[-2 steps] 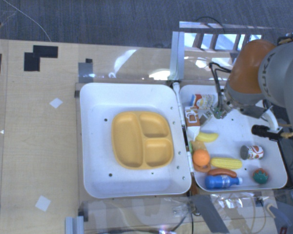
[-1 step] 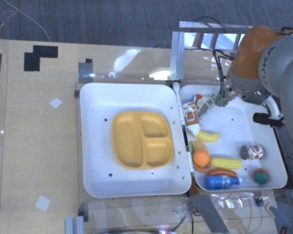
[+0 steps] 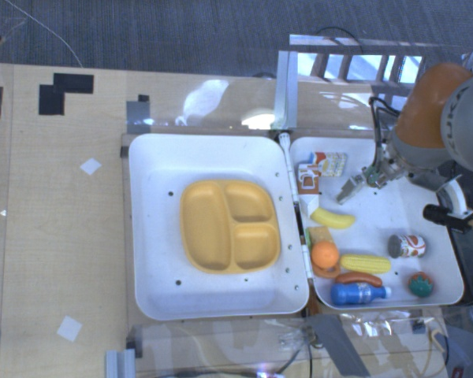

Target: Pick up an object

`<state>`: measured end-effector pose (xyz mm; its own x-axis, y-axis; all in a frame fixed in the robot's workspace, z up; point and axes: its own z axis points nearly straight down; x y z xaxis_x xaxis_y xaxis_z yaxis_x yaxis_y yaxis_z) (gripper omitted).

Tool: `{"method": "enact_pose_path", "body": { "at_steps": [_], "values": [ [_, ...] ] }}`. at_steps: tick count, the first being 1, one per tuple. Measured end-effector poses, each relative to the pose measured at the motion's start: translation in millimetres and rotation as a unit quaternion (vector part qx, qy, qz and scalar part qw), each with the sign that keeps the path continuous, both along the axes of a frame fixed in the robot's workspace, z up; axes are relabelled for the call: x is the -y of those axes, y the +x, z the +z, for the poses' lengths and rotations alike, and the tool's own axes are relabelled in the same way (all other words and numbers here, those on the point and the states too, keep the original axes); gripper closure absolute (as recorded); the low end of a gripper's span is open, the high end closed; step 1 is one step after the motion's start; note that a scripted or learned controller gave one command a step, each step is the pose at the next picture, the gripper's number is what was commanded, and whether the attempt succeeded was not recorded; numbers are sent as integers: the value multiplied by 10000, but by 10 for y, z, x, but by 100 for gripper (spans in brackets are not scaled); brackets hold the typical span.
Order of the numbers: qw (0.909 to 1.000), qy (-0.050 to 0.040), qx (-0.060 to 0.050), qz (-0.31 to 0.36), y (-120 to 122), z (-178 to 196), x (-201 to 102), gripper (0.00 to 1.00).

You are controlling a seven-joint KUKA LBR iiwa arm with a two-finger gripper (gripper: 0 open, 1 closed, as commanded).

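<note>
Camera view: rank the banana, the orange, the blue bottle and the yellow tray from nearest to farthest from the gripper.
1. Banana: right bin, just below and left of the gripper.
2. Orange: right bin, lower along its left wall.
3. Blue bottle: right bin, at its near edge.
4. Yellow tray: left bin, in its middle. Its right edge comes nearly as close as the bottle, so 3 and 4 are hard to separate.

yellow divided tray, left white bin
</note>
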<state>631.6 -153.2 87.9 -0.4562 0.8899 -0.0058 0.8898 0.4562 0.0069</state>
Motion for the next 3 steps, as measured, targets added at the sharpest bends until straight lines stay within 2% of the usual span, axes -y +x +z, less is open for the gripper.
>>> {"method": "enact_pose_path", "body": {
  "at_steps": [1,2,3],
  "values": [
    [9911,22,8,-1332,-294,8,-304,0],
    [9929,15,-9,-1189,393,5,-359,0],
    [9996,-70,57,-279,-17,40,-513,0]
  ]
}}
